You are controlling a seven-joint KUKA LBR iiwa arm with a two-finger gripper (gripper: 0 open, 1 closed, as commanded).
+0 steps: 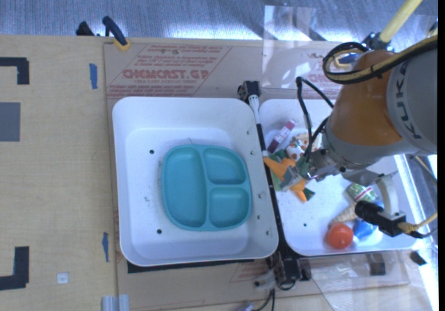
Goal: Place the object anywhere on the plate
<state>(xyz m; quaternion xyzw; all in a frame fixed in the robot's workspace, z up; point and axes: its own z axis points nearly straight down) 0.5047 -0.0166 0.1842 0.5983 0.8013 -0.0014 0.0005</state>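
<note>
Teal three-compartment plate (206, 187), flat in left bin, seemingly bare

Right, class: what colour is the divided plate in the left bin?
Teal, a light blue-green. The plate shows best in the camera view, looking down.

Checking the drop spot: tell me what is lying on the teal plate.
Nothing lies on the teal divided plate; its three compartments show bare, in the left bin. The small toys lie in the right bin, partly covered by the arm and gripper.
</note>
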